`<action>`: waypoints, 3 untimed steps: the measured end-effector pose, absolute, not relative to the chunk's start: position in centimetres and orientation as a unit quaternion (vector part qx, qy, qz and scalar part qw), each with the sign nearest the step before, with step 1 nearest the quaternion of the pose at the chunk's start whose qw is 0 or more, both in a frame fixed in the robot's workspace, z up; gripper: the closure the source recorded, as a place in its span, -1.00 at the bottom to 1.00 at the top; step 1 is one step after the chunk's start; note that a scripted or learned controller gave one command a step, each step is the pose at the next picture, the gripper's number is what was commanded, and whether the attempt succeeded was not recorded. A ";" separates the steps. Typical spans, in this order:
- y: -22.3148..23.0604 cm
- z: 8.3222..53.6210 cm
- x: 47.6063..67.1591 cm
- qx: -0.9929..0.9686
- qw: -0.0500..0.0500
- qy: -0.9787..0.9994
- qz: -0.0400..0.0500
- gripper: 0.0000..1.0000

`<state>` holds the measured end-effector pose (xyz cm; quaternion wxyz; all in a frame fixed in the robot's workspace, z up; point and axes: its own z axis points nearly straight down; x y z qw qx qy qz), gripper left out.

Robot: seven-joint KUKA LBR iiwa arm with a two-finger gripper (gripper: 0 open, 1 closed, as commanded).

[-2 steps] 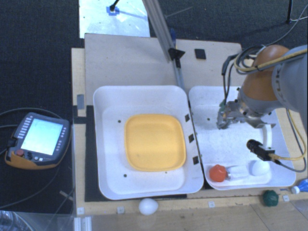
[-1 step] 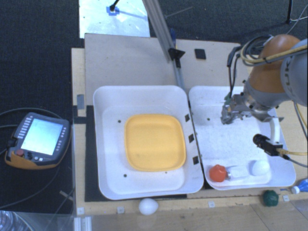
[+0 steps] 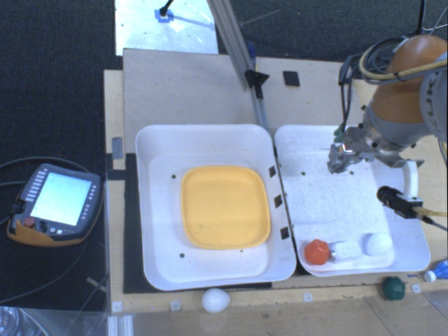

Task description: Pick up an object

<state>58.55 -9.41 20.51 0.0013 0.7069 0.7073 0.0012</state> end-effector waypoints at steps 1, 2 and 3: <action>-5.0 21.7 57.5 0.706 0.000 0.708 0.001 1.00; 0.2 23.0 56.5 0.705 0.000 0.709 0.001 1.00; 5.6 23.8 56.1 0.705 0.000 0.709 0.001 1.00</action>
